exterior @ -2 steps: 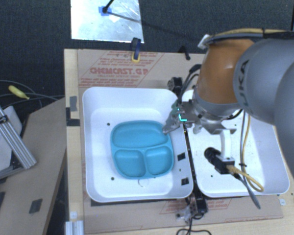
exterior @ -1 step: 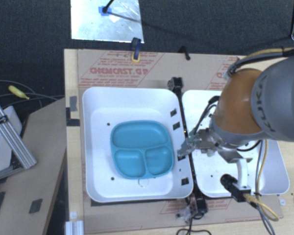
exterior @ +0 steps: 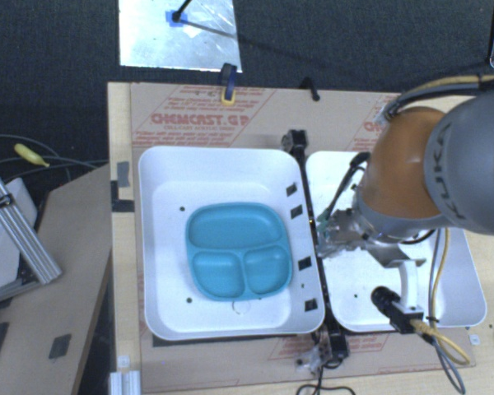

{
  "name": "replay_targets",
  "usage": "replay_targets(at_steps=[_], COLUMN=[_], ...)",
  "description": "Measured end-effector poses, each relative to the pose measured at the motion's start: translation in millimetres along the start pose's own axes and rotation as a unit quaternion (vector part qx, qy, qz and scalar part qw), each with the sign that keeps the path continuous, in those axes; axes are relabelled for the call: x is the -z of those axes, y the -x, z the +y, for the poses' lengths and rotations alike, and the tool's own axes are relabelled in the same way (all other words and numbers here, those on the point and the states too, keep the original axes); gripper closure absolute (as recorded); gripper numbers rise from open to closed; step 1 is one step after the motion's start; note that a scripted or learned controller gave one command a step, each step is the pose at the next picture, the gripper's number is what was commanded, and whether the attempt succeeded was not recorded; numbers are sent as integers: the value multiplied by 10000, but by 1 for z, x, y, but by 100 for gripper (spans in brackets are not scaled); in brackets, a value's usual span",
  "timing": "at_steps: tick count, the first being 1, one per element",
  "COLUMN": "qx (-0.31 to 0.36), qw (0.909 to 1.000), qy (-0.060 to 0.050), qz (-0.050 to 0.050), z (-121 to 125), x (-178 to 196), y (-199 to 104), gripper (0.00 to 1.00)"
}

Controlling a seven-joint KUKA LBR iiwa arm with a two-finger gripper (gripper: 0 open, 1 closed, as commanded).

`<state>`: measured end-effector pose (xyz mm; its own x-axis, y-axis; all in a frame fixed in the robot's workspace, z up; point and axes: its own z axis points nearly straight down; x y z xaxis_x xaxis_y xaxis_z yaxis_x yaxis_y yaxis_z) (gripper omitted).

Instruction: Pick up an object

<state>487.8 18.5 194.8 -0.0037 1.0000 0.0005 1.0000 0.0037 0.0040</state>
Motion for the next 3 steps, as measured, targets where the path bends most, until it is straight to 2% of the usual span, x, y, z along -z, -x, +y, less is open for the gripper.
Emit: replay_targets(at_steps=[1, 2, 3], qx=[34, -2, -23], qw=[10000, 10000, 10000], qy=[33, -4, 2], qz=[16, -2, -4], z=[1, 9, 0], x=[92, 87, 123], y=[-51, -46, 3], gripper=[100, 100, 100])
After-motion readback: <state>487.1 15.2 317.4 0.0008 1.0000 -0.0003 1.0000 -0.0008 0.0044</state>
